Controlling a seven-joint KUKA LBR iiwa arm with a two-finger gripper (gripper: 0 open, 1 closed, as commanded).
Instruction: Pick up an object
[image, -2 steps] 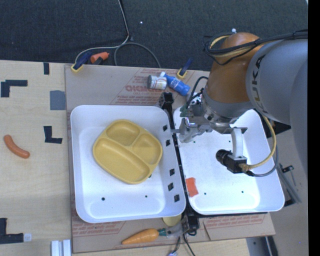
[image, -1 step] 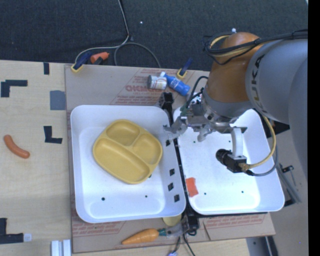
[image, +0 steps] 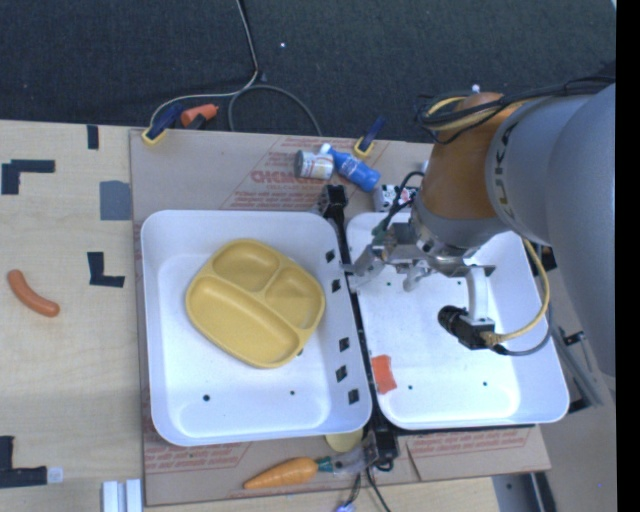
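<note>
A: The grey arm's two-finger gripper (image: 388, 262) hovers at ten o'clock in the right shallow white bin (image: 520, 405); I cannot tell its state.

B: Risk?

A: It could strike the bin's wall, being so near.

B: Contents?

A: The left white bin (image: 170, 400) holds a yellow divided plastic plate (image: 255, 302), centred. The right bin's small orange block (image: 383, 375) lies at seven o'clock.

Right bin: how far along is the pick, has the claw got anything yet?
Done: the arm has reached over the right bin, with the claw near its upper left corner by the divider. In hand: nothing visible; whether the claw grips anything cannot be told. Left: the small orange object lies low in the right bin, and the yellow divided plate lies flat in the left bin.
</note>
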